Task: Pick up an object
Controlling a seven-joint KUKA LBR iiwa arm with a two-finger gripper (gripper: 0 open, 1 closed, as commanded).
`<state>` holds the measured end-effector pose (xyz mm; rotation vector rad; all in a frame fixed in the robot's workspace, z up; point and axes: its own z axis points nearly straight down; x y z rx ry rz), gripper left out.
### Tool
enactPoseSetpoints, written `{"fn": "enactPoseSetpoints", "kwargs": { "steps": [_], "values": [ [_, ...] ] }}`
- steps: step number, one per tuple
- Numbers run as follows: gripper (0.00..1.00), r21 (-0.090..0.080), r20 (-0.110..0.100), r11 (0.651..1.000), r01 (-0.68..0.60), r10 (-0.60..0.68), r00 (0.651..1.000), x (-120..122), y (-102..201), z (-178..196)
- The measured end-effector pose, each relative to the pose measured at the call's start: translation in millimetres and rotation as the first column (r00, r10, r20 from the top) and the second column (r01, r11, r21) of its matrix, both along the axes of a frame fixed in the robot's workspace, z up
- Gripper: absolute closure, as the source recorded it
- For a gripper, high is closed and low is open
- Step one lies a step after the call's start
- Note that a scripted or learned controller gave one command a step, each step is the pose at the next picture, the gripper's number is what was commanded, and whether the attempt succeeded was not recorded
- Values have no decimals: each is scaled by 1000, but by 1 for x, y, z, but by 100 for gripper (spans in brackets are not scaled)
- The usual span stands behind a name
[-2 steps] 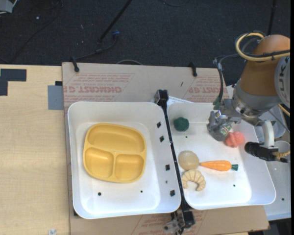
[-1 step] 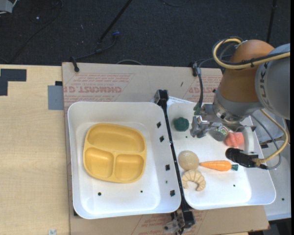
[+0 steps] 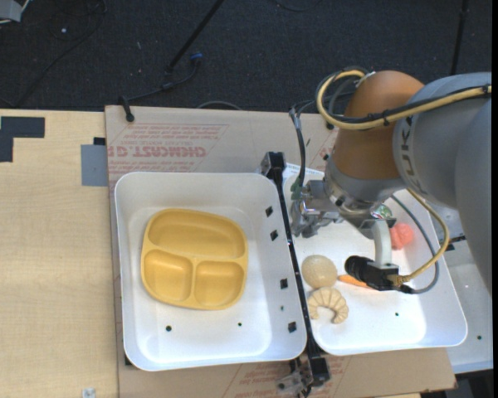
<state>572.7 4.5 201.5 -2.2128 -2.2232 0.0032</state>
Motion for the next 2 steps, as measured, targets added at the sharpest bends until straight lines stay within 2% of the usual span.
{"fn": "enactPoseSetpoints", "kwargs": {
  "steps": [2],
  "values": [
    [100,-2,1,1000,1,-1,1000,-3,97,-4]
  ]
}}
